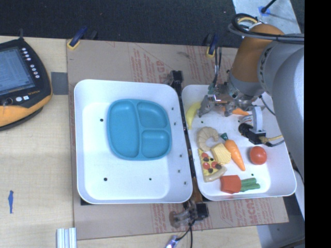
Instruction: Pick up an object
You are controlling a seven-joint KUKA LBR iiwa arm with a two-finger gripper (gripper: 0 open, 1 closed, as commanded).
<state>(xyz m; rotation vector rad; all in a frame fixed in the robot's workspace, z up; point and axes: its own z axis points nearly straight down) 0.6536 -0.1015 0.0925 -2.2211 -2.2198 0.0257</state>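
White plastic is lining both bins; the right bin (279,187) is carrying the toy food, and the pincer (223,103) is hanging low over its far end, near the yellow banana (192,113) at the dividing wall; whether it is gaping or closed, and whether anything is sitting in its grip, I cannot tell, since metal and cabling are crowding that spot. The likeliest pickings are lying toward the near side: a carrot (234,154), a red tomato (257,155), a pizza slice (209,165), a pale round piece (208,136) and a red block (230,183) beside something green (250,184). The left bin (89,138) is holding a blue divided plate (138,128).

Judging the risk: the pieces are lying packed and touching, so a descent could be nudging neighbours aside or pinching two at once; the banana is hugging the wall, where a grasp could be slipping or striking the rim.

The arm's bulk is hiding the right bin's far corner; an orange scrap (239,111) below the wrist is too obscured to name.
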